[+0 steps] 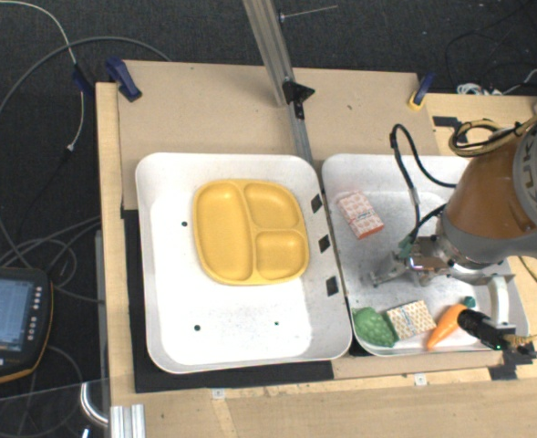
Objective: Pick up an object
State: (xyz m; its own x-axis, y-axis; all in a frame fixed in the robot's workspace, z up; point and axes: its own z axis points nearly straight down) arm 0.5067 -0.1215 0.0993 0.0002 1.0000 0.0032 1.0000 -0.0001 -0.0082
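Note:
The right bin holds a small pink and white box near its back left. Along its front edge lie a green lump, a pale patterned block and an orange carrot-shaped toy. My gripper hangs low over the middle of this bin, in front of the pink box and behind the green lump and the patterned block. Nothing shows between its fingers.
The left bin carries a yellow divided plate in its back half. A metal pole slants up from between the two bins. Cables and a tablet lie on the floor to the left.

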